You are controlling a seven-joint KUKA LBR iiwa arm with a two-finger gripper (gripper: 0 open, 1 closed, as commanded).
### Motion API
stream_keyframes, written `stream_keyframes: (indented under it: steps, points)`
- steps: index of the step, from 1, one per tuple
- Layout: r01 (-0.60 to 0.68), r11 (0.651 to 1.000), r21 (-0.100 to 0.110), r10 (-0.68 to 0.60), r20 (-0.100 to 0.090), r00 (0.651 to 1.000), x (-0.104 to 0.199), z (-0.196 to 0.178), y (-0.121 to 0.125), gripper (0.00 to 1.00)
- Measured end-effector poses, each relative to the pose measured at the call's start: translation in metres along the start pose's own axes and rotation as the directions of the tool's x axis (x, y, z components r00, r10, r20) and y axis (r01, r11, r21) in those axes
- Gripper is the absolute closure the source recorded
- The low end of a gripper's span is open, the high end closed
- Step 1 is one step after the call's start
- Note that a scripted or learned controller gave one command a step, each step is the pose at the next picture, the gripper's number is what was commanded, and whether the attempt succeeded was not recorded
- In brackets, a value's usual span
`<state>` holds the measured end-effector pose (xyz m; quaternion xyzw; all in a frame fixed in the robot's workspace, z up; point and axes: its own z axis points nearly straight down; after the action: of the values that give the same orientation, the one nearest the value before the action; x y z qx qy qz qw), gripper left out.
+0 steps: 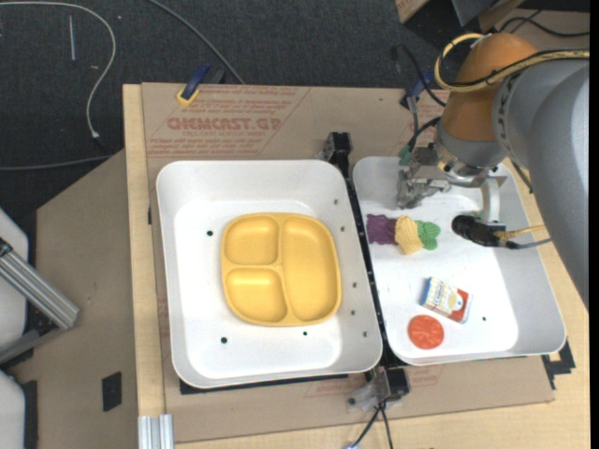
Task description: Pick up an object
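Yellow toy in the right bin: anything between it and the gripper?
Nothing visible. The gripper hangs just above the yellow toy in the right bin, with bare bin floor between. A purple piece and a green piece flank the toy, touching it.

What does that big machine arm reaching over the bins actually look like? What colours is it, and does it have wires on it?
The arm is thick, rounded and smooth grey, with a glossy orange band above the wrist. A yellow cable loops around that band. Below it sits a small metal gripper in silver and dark parts.
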<state>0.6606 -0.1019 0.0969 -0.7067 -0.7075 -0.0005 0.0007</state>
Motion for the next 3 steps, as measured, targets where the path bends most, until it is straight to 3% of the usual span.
stream_keyframes:
  steps: [1,3]
  points:
    - [0.0,1.0,-0.005,0.0,0.002,1.0,0.001,-0.043,0.003,1.0]
    - [0.0,1.0,-0.007,0.0,0.002,1.0,0.007,-0.165,-0.002,1.0]
